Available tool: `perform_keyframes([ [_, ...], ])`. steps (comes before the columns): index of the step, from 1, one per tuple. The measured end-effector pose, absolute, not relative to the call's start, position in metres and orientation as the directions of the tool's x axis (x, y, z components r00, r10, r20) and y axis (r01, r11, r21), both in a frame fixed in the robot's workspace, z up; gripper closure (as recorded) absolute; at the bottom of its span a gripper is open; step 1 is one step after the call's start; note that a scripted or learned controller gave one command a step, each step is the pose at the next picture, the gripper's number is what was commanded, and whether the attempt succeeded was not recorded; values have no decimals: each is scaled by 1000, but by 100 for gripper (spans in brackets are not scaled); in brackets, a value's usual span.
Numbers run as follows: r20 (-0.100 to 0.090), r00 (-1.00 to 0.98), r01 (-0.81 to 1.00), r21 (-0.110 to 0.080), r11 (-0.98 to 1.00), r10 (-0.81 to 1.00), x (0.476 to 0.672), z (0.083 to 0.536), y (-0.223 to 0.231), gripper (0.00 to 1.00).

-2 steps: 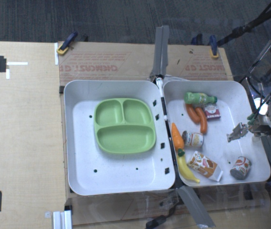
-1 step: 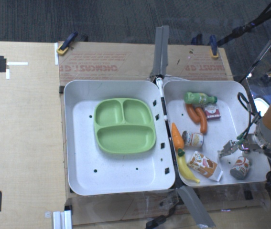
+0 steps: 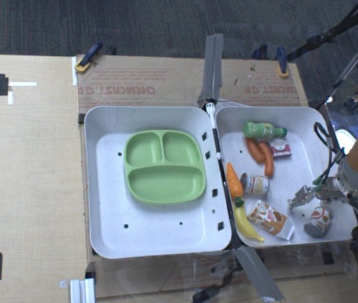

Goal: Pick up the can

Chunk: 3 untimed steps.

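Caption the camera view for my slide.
Robot hand hovers in right white bin beside small lying can; green divided plate left.

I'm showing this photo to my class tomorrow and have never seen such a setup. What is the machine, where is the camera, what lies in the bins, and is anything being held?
One camera above the bench looks down at a slant. Two white bins sit side by side. The left bin holds a green divided plate. The right bin holds toy groceries: a green bottle, a carrot, sausages, a banana, a carton, a small jar and a can lying near the front right corner. The machine is a robot arm reaching in from the right. Its metal hand sits just above the can, to its left. Nothing can be seen between its fingers, so nothing looks held yet.
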State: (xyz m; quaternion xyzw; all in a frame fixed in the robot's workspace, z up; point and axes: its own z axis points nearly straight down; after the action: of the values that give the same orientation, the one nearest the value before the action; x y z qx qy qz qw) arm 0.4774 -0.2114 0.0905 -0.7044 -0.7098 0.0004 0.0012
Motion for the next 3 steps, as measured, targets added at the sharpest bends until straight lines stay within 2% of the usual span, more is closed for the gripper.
perform_keyframes([
  [1, 1, -8, 1000, -2, 8, 1000, 477, 90, -211, 0],
  [2, -1, -201, 980, 0, 201, 980, 479, 219, -216, 0],
  [3, 4, -140, 990, -4, 140, 990, 477, 105, -221, 0],
])
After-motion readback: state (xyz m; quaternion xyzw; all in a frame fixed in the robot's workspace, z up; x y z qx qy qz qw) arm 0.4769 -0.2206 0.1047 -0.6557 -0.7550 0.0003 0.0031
